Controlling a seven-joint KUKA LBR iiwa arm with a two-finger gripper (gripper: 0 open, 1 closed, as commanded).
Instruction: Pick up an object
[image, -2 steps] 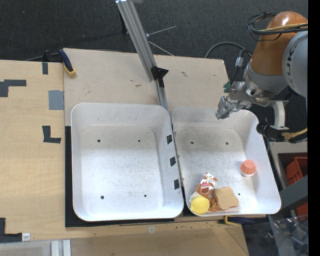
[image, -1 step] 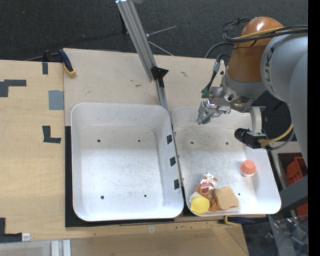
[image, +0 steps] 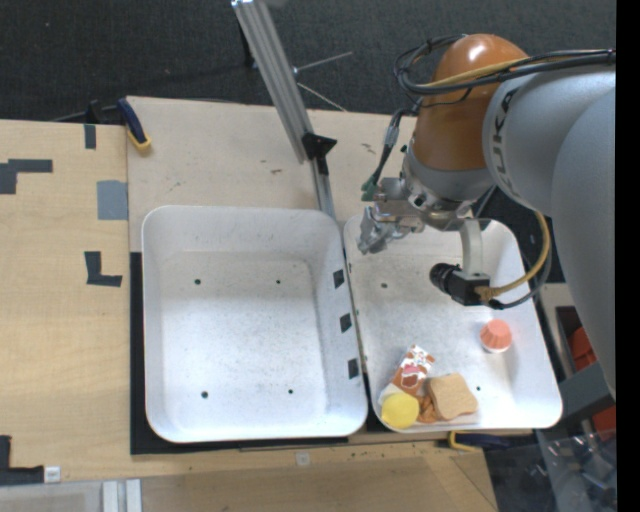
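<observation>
In the right bin (image: 520, 400) lie four small objects (image: 432, 392); the end effector's (image: 372, 238) opening cannot be told.

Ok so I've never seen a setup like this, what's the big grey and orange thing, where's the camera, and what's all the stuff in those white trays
The big grey and orange machine is a robot arm reaching in from the right. At its tip is a small two-finger gripper, its hand for picking things up; it hangs over the far corner of the right bin, and nothing visible is held in it. The one camera sits above the bench, looking down at a slant. Two shallow white bins sit side by side. The right bin holds a yellow ball, a tan sponge-like block, a small orange-and-white wrapped item and a pink cup-like piece. The left bin shows just dark specks.
</observation>
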